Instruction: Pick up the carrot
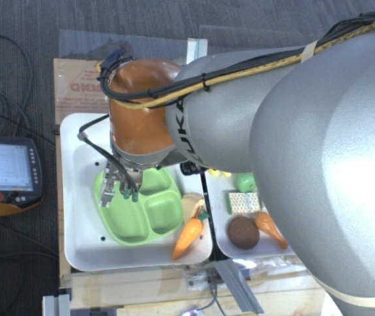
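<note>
The carrot point(187, 236) is orange with a green top and lies at a slant in the left bin point(82, 242), near its front right corner and just right of a green divided plate point(141, 216). My gripper point(119, 191) hangs below the orange band over the plate's left part, well left of the carrot and apart from it. Its fingers point(108, 192) stand open, with only the green plate showing between them.
The right bin point(224, 245) holds a second orange carrot-like piece point(270, 230), a brown round thing point(243, 232), a speckled block point(243, 202) and a green item point(245, 180). The big grey arm hides most of that bin. A teach pendant point(7, 174) lies off the bench at left.
</note>
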`<state>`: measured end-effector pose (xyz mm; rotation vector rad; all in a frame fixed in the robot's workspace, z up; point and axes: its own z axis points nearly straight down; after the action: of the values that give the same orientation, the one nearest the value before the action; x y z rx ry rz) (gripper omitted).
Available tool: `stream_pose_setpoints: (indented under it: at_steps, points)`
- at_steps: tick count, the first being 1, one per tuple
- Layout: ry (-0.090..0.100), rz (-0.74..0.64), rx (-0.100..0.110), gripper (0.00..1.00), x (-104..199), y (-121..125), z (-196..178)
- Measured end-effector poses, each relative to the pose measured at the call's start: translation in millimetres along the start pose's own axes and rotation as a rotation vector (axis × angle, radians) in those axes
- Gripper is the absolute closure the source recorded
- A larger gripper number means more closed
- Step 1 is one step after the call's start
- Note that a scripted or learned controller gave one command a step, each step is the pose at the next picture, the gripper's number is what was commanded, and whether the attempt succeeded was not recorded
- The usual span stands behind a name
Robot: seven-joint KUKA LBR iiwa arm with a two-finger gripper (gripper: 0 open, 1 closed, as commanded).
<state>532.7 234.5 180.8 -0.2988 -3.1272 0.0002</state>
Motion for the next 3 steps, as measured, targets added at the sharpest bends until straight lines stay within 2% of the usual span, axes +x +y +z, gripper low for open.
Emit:
stream_pose_setpoints:
  at_steps: [1,2,3]
  points:
    - [-0.003,-0.236,0.0,1.0,-62.2,10.1,-1.9]
    - [-0.004,-0.034,-0.001,1.0,-113.7,20.9,-15.2]
    - [-0.004,0.136,-0.002,1.0,-126.8,23.2,-41.0]
